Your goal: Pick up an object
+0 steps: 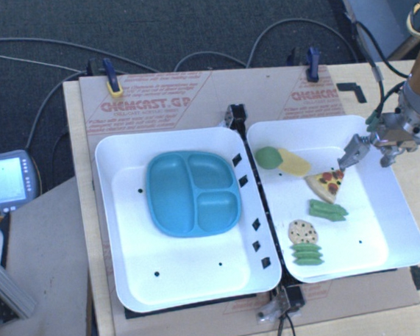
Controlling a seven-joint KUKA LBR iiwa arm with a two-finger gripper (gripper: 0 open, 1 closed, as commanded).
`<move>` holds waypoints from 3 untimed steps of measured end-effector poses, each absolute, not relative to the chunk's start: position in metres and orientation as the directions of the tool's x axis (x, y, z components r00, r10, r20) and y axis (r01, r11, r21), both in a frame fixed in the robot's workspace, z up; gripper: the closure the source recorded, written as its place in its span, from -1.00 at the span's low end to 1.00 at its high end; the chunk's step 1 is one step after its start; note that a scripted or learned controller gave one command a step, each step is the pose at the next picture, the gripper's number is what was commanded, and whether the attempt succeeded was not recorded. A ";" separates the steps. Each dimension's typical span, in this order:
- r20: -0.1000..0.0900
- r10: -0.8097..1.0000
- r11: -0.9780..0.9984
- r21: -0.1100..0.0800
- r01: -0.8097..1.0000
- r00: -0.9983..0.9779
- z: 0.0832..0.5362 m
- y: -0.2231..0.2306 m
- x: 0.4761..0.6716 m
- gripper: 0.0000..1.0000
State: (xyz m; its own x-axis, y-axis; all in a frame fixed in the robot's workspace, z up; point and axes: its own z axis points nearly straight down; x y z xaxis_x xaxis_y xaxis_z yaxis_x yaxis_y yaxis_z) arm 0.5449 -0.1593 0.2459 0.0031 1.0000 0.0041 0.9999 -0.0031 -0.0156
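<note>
A divided plate [194,192] is lying in the left bin [132,282] — in the right bin [395,249], a pizza slice [327,185] is sitting centre-frame, a cookie [302,231] below it, the tool [358,151] hovering upper right.

gripper [349,154] hovers beside pizza slice [327,184] in right bin [391,205].

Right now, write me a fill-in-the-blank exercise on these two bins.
1. The blue divided plate lies in the ____ bin.
2. The gripper hovers just right of the ____ slice.
3. The cookie sits directly above the green ____ in this view.
4. The divided plate has ____ compartments.

Missing words: left; pizza; pea pod; three
</note>
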 end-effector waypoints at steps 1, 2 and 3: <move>0.001 1.000 0.001 -0.002 1.000 -0.001 0.253 -0.159 0.547 -1.00; 0.002 1.000 0.000 -0.004 1.000 0.000 0.213 -0.156 0.548 -1.00; 0.002 1.000 0.000 -0.005 1.000 0.000 0.171 -0.157 0.550 -1.00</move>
State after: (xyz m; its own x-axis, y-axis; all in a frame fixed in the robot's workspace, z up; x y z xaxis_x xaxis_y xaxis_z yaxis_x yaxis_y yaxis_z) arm 0.5500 -0.1572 0.1714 0.0004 1.0000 0.0023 1.0000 -0.0004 -0.0046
